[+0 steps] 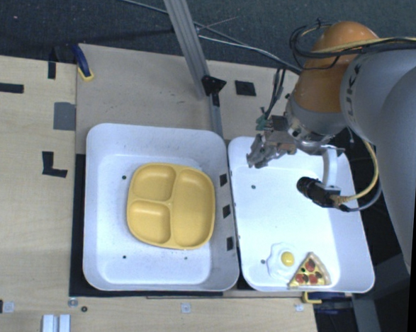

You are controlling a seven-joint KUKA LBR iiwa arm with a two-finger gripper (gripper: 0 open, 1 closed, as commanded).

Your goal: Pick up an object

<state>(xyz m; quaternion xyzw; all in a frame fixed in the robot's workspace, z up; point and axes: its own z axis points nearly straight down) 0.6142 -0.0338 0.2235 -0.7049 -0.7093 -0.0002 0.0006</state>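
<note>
Over right bin (347,207) back-left corner: hand (263,153) hovers.

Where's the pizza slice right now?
The pizza slice lies in the near right corner of the right bin, right beside the fried egg on its left, far from the hand.
</note>
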